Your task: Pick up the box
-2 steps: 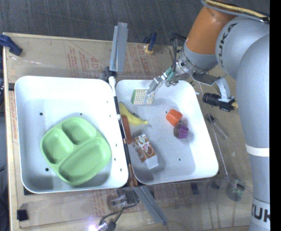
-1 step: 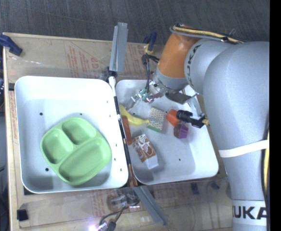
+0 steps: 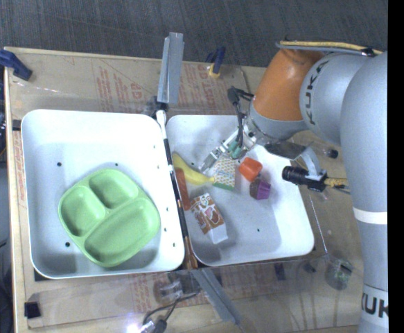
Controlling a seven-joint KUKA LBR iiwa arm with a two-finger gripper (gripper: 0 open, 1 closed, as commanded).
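Observation:
The box (image 3: pixel 209 218) is a small red-and-white printed carton lying flat near the middle of the right bin (image 3: pixel 292 234), close to its left wall. My gripper (image 3: pixel 220 154) hangs over the upper part of that bin, above and slightly to the right of the box and well apart from it. It sits right over a green-patterned packet (image 3: pixel 224 173) and next to a yellow banana (image 3: pixel 190 172). Nothing shows as held.
An orange block (image 3: pixel 249 168) and a purple piece (image 3: pixel 260 188) lie right of the packet. A reddish stick (image 3: pixel 181 189) lies along the bin's left wall. The left bin (image 3: pixel 42 137) holds a green divided plate (image 3: pixel 109 217). The arm's orange band (image 3: pixel 288 85) looms over the right bin's far edge.

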